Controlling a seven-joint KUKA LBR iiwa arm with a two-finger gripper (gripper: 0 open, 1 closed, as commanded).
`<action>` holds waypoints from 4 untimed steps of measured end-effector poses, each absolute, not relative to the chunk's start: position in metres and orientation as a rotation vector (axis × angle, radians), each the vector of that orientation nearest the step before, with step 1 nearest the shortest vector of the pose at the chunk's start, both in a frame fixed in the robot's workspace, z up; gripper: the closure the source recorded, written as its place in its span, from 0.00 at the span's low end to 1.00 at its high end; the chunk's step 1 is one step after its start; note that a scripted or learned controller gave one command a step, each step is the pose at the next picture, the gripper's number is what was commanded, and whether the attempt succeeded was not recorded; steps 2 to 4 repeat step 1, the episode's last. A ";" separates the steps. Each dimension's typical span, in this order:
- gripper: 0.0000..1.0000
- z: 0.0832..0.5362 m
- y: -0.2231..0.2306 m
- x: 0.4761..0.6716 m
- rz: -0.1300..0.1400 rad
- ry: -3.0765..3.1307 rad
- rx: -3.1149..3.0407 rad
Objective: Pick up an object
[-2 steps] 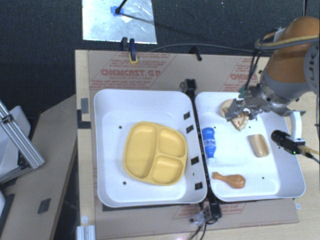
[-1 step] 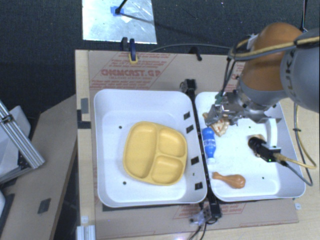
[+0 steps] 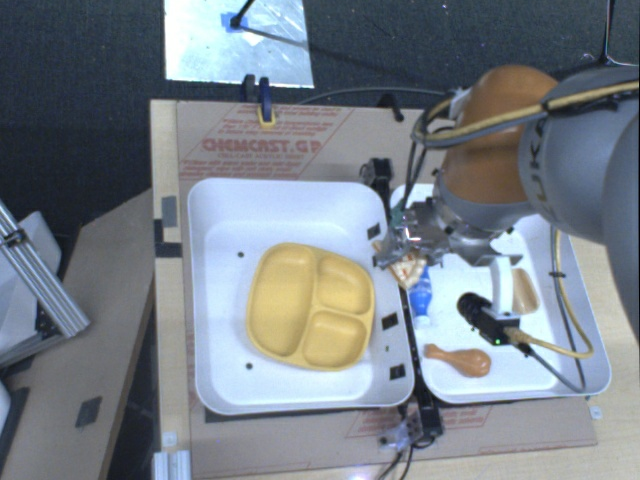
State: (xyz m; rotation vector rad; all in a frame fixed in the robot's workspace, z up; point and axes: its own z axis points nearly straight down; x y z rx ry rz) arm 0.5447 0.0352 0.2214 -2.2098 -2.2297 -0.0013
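Since the task names no particular object, the piece nearest the pincer (image 3: 403, 246) is taken as the target: a small tan-and-white lump (image 3: 406, 270) lying at the left edge of the shallow white right-hand bin (image 3: 590, 368), hard against the divide between the two bins. The pincer is positioned directly above it, low over the bin. Contact cannot be confirmed, and whether the pincer is apart or together cannot be told from this angle, so no lift is claimed.

Just beside the lump, on the near side, a small blue-and-white bottle-shaped item (image 3: 420, 296) is noted. A tan plastic drumstick (image 3: 460, 360) lies near the front wall and a beige oblong piece (image 3: 522, 290) near the right wall. These are scattered loosely and are judged to be set out as pick candidates.

The shallow white left-hand bin (image 3: 215, 268) carries one yellow plastic plate with three compartments (image 3: 310, 306), flat and near centre.

Both bins are seated on a brown cardboard sheet with red print (image 3: 270, 143), laid over the tabletop, presumably to protect it. A blue clamp (image 3: 265, 98) is seen at its far edge. Dark carpet-like floor (image 3: 80, 68) is seen beyond, with a silvery sheet (image 3: 235, 28) on it and an aluminium profile (image 3: 40, 278) at the left.
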 end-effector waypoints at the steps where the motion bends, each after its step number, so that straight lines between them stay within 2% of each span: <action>1: 1.00 0.213 0.086 0.526 -0.001 -2.230 -2.209; 4: 1.00 0.213 0.086 0.526 -0.001 -2.230 -2.209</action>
